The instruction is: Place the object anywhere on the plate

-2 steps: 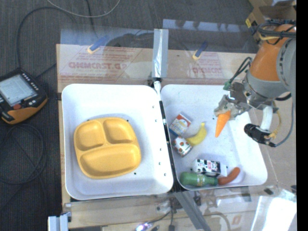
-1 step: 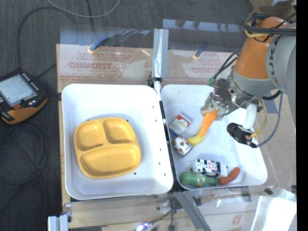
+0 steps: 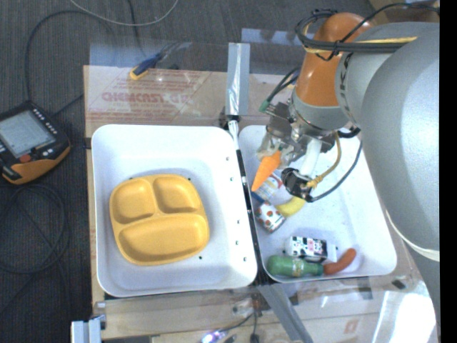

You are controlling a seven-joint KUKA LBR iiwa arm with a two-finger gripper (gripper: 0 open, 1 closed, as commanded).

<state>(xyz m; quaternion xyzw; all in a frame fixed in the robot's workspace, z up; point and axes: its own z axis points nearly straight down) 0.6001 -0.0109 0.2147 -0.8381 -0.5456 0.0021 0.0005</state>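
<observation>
Under pincer [image 3: 275, 151] in right bin [image 3: 371, 227]: carrot [image 3: 265, 170]

A yellow three-compartment plate [image 3: 158, 219] lies flat in the left bin; an orange carrot [image 3: 265, 170] slants in the right bin's far left.

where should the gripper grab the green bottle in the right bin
Grip the green bottle across its middle, coming straight down from above. It lies on its side along the right bin's front wall, so the fingers should close front-to-back across its narrow width, though the wall leaves little room. A sausage lies at one end.
</observation>
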